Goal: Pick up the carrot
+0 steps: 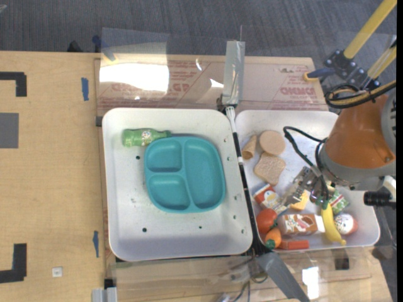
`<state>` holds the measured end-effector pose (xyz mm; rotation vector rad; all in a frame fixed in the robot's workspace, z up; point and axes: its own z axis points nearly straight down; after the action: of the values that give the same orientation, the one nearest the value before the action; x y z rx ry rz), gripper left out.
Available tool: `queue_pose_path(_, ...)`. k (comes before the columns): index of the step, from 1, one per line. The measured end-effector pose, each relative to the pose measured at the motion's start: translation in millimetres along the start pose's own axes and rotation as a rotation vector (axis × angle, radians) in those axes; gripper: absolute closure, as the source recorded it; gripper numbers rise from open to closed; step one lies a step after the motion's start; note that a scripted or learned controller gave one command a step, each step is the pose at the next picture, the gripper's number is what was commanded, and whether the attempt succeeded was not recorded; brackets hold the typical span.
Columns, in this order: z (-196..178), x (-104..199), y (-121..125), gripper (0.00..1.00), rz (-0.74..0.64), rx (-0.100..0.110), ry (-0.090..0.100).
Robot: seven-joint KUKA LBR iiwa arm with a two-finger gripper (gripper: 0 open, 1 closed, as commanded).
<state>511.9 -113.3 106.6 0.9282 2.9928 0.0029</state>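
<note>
Looking down past grey carpet at the back onto a tan tabletop (50, 168) carrying black corner marks and bits of blue tape at its left. Moving right, meeting the left bin (126, 231), holding a green bottle (143, 136) lying on its side near the back wall and touching the rim of a teal divided plate (184, 173) sitting in the middle. Crossing the seam between the two bins and reaching the right bin (302, 121), crowded with toy food: finding a tan cone (250, 146), a round tan piece (272, 142) and a bread slice (269, 167) grouped toward the back left; further forward, spotting a red-and-white packet (267, 197), a red tomato (266, 219) and a bagged loaf (299, 224). Locating the carrot (291, 245) lying flat along the front wall of the right bin, just beside a small orange fruit (273, 236) and below the loaf, touched by nothing metal. Continuing right, noting a banana (330, 225) standing lengthwise beside a white-and-red ball (345, 224) and a green carton (340, 201). Seeing the arm (359, 140), orange-banded, reaching in from the right and hanging over the bin's middle, with the jaws pointing down above a yellow piece (302, 200), apart from the carrot; being unable to tell whether the jaws are released or clenched.
</note>
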Motion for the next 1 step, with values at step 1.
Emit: queue_pose_path(1,-106.0,-66.5,-21.4,1.00,0.103,-0.001,-0.009)
